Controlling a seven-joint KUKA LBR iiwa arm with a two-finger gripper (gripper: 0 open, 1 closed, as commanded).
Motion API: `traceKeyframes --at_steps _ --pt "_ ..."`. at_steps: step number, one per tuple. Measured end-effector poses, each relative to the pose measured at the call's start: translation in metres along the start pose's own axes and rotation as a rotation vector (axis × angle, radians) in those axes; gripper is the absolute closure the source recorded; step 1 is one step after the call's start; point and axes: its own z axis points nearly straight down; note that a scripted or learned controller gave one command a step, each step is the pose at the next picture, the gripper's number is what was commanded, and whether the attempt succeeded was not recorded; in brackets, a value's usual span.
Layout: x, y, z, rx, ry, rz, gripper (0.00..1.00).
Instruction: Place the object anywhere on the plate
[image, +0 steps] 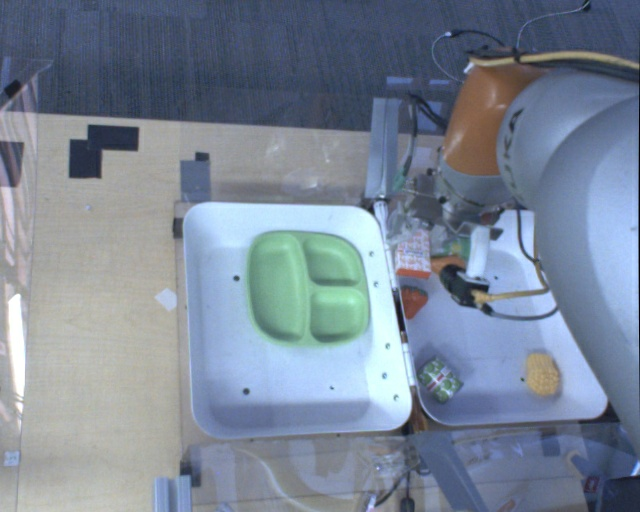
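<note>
Overhead slanted view of a pale wooden counter (90, 330) carrying two shallow white bins side by side. The left bin (215, 400) holds a green plate (305, 288) divided into three compartments, one long and two smaller, with nothing lying in them. The right bin (490, 385) holds a small green-and-white printed packet (439, 380) near its front left corner, a round yellow textured object (542, 374) near its front right, a red object (413, 299) against its left wall, and an orange-and-white packet (413, 252) just behind that; any printing on the packets is too small to be read. The claw (452, 228) is seen low over the rear of the right bin, beside the orange-and-white packet. Whether its fingers are parted or closed cannot be told, and no object is seen held between them.
</note>
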Motion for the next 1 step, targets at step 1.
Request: traceKeyframes --at_steps 1 --pt "0.0494 -0.0341 0.0048 0.001 0.0 -0.092 1.0"
